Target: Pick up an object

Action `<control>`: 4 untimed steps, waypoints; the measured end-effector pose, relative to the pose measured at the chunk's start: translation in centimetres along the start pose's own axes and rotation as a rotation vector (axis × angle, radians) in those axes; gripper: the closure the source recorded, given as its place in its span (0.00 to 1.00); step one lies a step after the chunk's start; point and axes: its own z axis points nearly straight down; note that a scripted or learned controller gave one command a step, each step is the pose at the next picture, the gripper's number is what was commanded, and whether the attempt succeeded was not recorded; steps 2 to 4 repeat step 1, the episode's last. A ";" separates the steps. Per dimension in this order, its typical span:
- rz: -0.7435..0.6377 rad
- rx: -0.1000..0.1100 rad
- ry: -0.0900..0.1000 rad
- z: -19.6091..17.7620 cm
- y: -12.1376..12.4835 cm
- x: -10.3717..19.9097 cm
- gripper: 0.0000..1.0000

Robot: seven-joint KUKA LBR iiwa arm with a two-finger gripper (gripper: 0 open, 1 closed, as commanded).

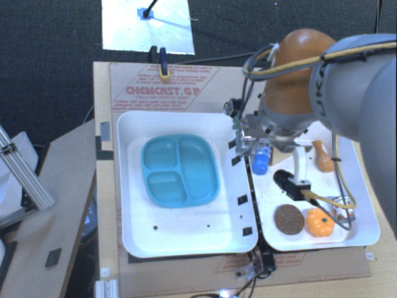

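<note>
I am looking at the blue divided plate [180, 170] lying in the left bin [133, 228]. Just right of the divider, my gripper [259, 157] is hanging over the right bin [366, 225] with a small blue object [260, 161] at its tip; whether that is being gripped, I cannot tell. Farther right, a brown disc [288, 219] and an orange pumpkin [320, 222] are lying. I judge I am closing in for the grasp; next, confirm hold, then lift.

Dark carpet [49, 54] around wooden bench [105, 92]

Divided plate [180, 170] in left bin [133, 241]; cookie [289, 219] beside pumpkin [320, 223] in right bin [366, 228].
</note>
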 end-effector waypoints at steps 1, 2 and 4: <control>-0.001 -0.001 0.001 -1.1 -2.3 5.5 1.00; -0.001 -0.001 0.001 -1.1 -2.3 5.5 1.00; -0.001 -0.001 0.001 -1.1 -2.3 5.5 1.00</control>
